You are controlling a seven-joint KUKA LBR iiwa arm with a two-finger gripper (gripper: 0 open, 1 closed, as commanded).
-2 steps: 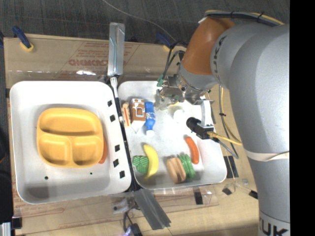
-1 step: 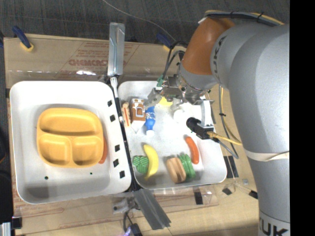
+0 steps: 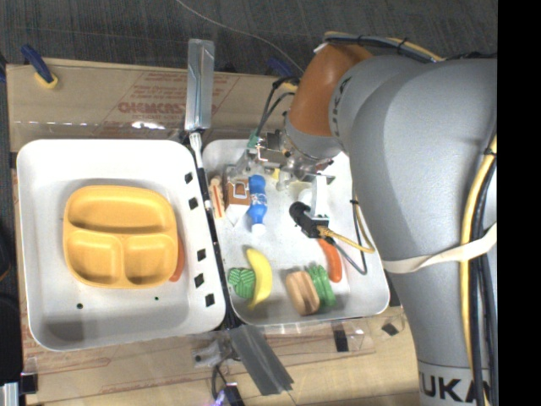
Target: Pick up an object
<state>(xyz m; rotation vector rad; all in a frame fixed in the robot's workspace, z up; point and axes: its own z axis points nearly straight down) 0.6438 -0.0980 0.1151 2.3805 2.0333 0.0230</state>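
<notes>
– In the right bin [image 3: 374,288], how many things do you count?

– Eight, one of each: a blue bottle [image 3: 256,203], a small brown box [image 3: 238,191], a thin orange stick [image 3: 217,200] by the left wall, a banana [image 3: 261,276], a green ridged piece [image 3: 242,283] touching the banana, a tan bun [image 3: 300,291], a second green piece [image 3: 320,284] just beside the bun, and an orange carrot shape [image 3: 332,261].

– And the left bin [image 3: 34,311]?

– Two things: one yellow tray [image 3: 120,233] with three compartments, and something orange [image 3: 178,260] showing at the tray's right edge.

– Any writing?

– The letters "UKA" [image 3: 448,387] stand on the arm's base at the lower right. The cardboard sheet [image 3: 101,91] on the table [image 3: 84,370] carries reddish print that is too faint to read. The bottle has a pale band around its middle, and nothing on it is legible.

– Which way does the bottle lie?

– Its long axis runs almost from the far side of the bin to the near side, slightly tilted, with the darker end away from the camera. It lies in the upper left part of the right bin, just beside the brown box.

– And the gripper [image 3: 283,167]?

– It hangs over the far end of the right bin, near the bottle's upper end. Whether it is spread or clenched, I cannot tell, and I see nothing held in it.
</notes>
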